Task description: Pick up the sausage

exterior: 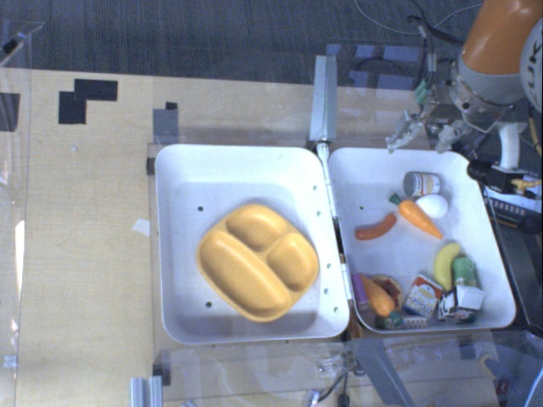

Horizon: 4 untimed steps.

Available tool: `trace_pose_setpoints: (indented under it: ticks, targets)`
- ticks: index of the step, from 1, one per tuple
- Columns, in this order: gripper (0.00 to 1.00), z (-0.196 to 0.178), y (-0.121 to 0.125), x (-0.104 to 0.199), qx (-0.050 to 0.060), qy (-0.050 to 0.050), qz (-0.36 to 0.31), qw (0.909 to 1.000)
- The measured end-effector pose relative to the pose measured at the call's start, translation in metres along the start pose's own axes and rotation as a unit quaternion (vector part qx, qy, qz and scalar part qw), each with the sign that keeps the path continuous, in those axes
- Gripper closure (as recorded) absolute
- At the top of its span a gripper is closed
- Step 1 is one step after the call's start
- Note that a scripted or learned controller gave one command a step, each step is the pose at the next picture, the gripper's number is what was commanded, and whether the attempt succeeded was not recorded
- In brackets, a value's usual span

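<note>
The smooth, curved red-orange sausage [376,226] lies in the right shallow white bin [485,236], just left of the tapered orange carrot [419,216]; the metal two-finger gripper [422,132] hovers beyond the carrot, seemingly spread wide and empty

You have 2 white bins; the left bin [170,253] carries a plain mustard-yellow divided plate [258,261]. In the right bin [488,227], the sausage [376,226] is reddish-orange. Just right of it you see an orange carrot [420,216] with a green top, touching a white egg [431,205]; above the egg sits a silver can [422,183] with a yellowish label. Below the carrot lie a yellow banana [445,263] and a green item [463,270]. Left of the banana, a white carton [422,296] shows red and green print. The arm [502,28] above the bin is orange over grey.
</note>
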<state>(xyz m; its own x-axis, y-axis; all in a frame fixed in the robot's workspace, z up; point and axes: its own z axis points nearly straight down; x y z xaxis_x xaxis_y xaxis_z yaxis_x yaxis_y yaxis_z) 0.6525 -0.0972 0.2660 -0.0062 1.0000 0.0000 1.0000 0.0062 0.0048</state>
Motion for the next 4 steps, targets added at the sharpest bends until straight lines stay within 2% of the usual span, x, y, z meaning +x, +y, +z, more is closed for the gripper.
trace_pose_setpoints:
  ticks: [1,2,3,4]
  targets:
    - [0.00,0.178,-0.015,-0.005,-0.003,-0.001,-0.111,0.9938]
    - [0.00,0.176,-0.063,0.011,-0.005,-0.001,-0.245,0.9696]
    - [0.00,0.175,-0.097,-0.001,-0.006,-0.002,-0.287,0.9579]
    - [0.00,0.174,-0.142,0.008,-0.009,-0.004,-0.286,0.9581]
